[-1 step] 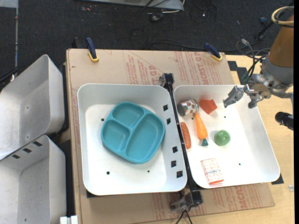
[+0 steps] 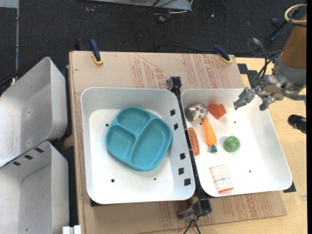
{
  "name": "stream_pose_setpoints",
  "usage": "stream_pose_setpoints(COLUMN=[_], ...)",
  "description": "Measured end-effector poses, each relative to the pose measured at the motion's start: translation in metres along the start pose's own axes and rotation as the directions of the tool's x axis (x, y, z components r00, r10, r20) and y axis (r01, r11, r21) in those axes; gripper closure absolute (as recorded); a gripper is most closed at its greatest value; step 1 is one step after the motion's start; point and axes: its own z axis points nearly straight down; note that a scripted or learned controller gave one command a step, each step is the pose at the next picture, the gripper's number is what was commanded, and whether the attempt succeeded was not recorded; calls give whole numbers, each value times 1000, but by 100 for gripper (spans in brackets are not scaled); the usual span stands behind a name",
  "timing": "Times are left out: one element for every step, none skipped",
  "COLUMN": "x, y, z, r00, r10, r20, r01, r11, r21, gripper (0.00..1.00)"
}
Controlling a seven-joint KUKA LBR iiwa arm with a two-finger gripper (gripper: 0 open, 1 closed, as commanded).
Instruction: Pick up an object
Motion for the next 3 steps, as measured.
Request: stream_pose_setpoints(x=[-10,-6,-5], y=[2,-5,-5], z=[51,114,146], r00=[1000,1000,1000], r10=[3,3,2], r20=[-1,-2,-1], r01=[-3,-3,-2], r11=[1000,1000,1000], r21=[4,6,3], gripper=[0,0,0])
